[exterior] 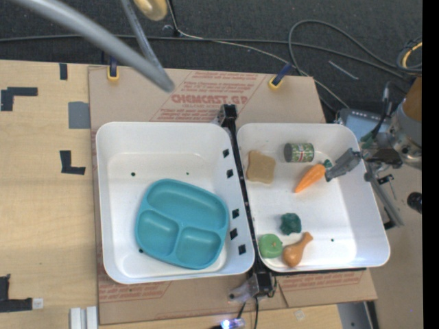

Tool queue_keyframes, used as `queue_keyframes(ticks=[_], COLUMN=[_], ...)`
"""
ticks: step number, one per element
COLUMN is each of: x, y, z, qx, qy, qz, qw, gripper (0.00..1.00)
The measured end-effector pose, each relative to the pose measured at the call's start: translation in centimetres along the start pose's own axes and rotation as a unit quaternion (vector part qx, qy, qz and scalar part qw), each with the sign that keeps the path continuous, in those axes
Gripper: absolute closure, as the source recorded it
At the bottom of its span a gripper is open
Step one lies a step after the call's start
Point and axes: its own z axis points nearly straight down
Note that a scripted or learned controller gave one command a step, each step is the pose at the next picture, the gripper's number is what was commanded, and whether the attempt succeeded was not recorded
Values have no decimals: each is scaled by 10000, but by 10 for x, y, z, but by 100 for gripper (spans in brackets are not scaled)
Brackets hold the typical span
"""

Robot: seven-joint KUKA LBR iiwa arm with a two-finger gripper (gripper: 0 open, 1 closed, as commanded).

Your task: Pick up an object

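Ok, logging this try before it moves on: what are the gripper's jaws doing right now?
Gripper: at the right bin's right side, tip beside the carrot. Whether it is open, shut or holding anything cannot be told.

arm: enters at the frame's right edge, mid-height, its grey wrist hardware partly cut off by the border | gripper point(341, 164): reaches leftward from the wrist, tilted slightly down, right of frame centre | fingers point(345, 160): dark, drawn close into one narrow tip; gap not discernible
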Motion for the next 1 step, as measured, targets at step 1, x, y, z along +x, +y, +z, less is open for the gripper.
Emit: queue_keyframes(ticks=[1], x=[1], y=[2], z=[-7], qx=[-58], qy=[-14], qz=[-22], qw=[10000], gripper=[0])
